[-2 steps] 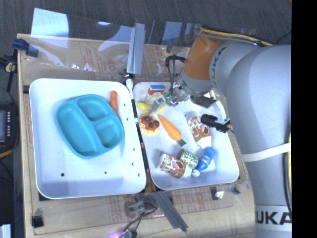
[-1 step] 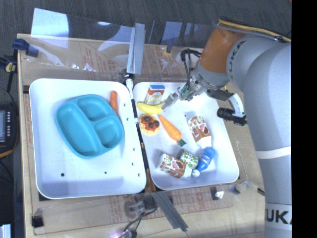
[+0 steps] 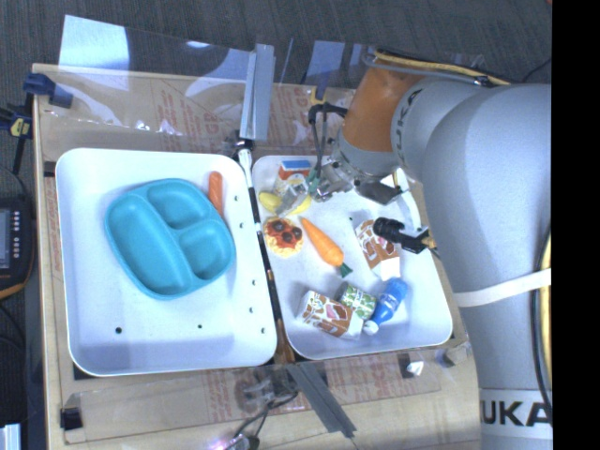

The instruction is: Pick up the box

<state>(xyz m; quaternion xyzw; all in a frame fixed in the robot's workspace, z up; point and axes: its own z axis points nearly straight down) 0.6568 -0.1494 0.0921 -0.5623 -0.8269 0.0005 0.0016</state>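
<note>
Fig. Top-down slant view, read L to R; positions given rel. to the gripper.

(a) Left bin (image 3: 84,345), far left of the gripper: holds a blue divided plate (image 3: 171,235) and a small orange piece (image 3: 216,192) against its right wall. No part in the task.

(b) Right bin (image 3: 427,331): a loose jumble, so items lie at mixed angles and close together.

(c) Box (image 3: 293,169), white w/ blue and red print, lies just left of the gripper in the bin's top corner, near the back wall. A yellow piece (image 3: 272,200) sits just below it and a round pizza toy (image 3: 283,234) below that.

(d) Gripper (image 3: 323,182): down in the bin's top part, beside the box. Its tip is too dark and small to read, so how far it is open can't be told. Nothing is seen held in it.

(e) Below and right of the gripper: carrot (image 3: 323,242), brown-white carton (image 3: 377,242), a 2nd carton (image 3: 328,312), green can (image 3: 358,300), blue bottle (image 3: 392,300).

(f) Arm (image 3: 469,176) comes in from the right, hiding the bin's right rim.

Judgement: approach stage, box not yet lifted. The corner position prob. limits room for a clean grasp.
</note>
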